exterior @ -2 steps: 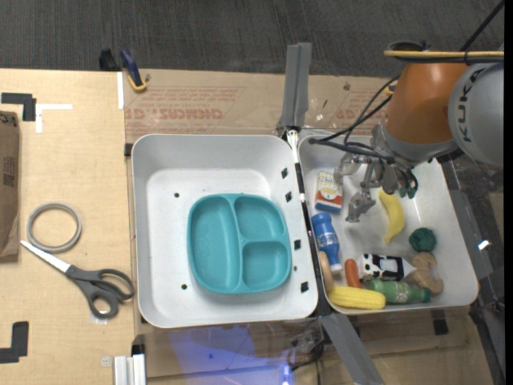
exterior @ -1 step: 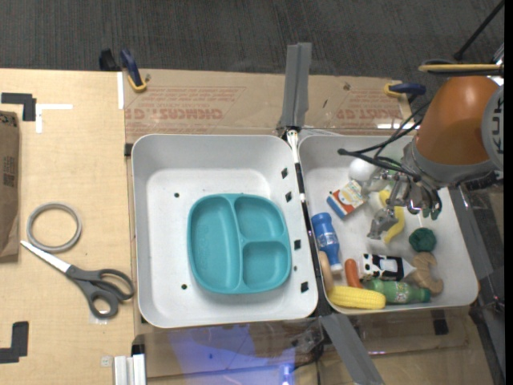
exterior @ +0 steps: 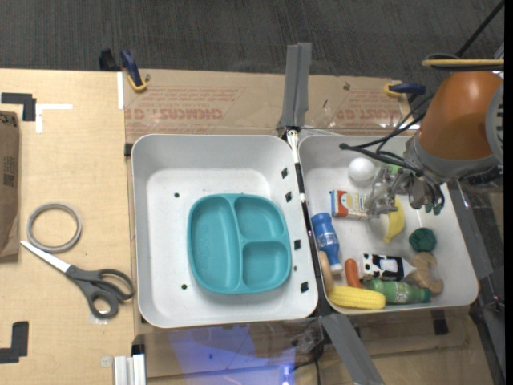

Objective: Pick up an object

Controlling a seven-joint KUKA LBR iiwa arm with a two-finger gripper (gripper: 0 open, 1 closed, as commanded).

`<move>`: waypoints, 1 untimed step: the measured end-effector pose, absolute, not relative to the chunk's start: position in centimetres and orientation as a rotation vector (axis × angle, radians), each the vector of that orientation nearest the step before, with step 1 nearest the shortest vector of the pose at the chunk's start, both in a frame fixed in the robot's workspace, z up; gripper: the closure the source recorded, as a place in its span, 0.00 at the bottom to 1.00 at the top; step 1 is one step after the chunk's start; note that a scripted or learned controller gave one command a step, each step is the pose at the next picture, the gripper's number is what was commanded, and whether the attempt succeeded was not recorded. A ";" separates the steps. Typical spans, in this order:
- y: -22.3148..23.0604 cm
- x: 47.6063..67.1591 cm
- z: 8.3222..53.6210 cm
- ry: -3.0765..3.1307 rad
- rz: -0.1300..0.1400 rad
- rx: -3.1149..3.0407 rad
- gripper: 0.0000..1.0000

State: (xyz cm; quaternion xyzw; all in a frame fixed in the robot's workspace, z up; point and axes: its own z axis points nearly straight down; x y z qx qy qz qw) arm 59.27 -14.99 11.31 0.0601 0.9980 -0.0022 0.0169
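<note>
The arm is reaching into the right bin [exterior: 457,215], and its end effector [exterior: 390,192] is hanging low just above the banana [exterior: 393,224]. The banana is lying a touch toward the bin's near wall from the end effector, its long axis running roughly from far wall to near wall, slightly curved. It is small, yellow and toy-like. I cannot tell how the end effector is set; nothing visibly sits in it. A milk carton [exterior: 349,204] is lying just beside the banana.
</note>
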 end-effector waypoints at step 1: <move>-22.2 58.9 19.3 3.131 -0.003 -0.161 1.00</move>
